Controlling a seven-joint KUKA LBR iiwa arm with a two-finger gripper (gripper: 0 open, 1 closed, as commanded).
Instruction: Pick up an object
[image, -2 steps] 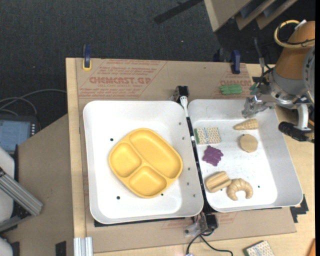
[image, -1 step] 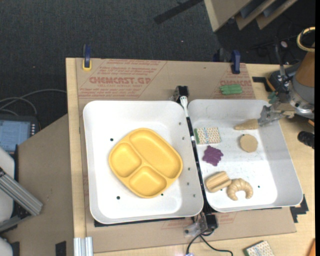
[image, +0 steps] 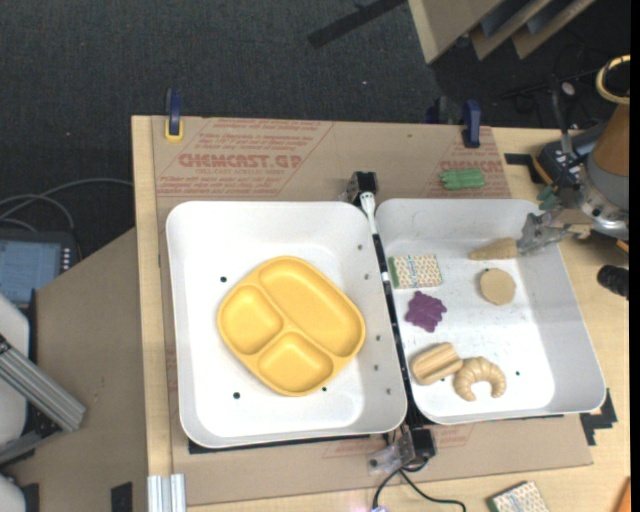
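The right bin (image: 560, 340) holds several small items: a flat tan piece (image: 492, 250), a round tan cookie (image: 497, 287), a patterned square packet (image: 416, 270), a purple lump (image: 425, 311), a bread roll (image: 434, 362) and a croissant (image: 481, 377). My gripper (image: 535, 234) hangs over the far right part of this bin, just right of the flat tan piece and up-right of the cookie. Nothing shows in its grasp. The grey arm enters from the right edge.
The left bin (image: 200, 250) holds a yellow divided plate (image: 290, 325). A green object (image: 463, 179) lies on the cardboard behind the right bin. Clamps stand at the bench's back edge. A black bar runs between the bins.
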